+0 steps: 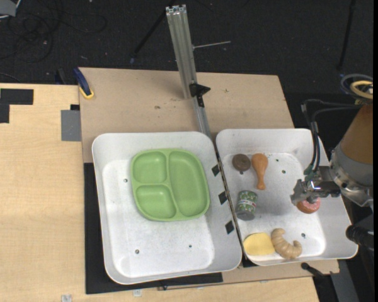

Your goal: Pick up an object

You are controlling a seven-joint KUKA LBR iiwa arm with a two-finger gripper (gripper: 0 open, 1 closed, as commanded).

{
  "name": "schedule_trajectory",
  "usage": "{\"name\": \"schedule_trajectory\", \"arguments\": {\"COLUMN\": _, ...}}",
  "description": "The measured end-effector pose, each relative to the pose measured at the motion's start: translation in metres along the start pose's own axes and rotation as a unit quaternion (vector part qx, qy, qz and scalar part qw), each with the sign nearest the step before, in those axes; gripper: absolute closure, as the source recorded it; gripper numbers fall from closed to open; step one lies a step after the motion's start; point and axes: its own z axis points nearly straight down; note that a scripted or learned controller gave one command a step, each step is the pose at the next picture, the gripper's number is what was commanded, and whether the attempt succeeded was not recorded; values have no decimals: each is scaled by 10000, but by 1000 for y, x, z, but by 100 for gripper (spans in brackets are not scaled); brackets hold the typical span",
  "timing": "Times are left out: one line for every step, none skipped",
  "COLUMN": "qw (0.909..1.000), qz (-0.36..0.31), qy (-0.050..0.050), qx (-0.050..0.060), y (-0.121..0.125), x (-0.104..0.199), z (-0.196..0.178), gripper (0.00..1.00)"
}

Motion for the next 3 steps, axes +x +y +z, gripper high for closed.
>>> {"name": "schedule_trajectory", "arguments": {"qw": 10000, "qz": -36, "qy": 11, "qx": -10, "y": 16, "x": 62, "z": -1, "gripper": 100}}
{"name": "schedule_trajectory", "arguments": {"qw": 10000, "qz": -35, "qy": 5, "qx": -9, "y": 34, "x": 122, "z": 2, "gripper": 100}}
{"name": "schedule_trajectory", "arguments": {"qw": 10000, "qz": -30, "qy": 5, "qx": -5, "y": 44, "x": 174, "z": 7, "gripper": 100}}
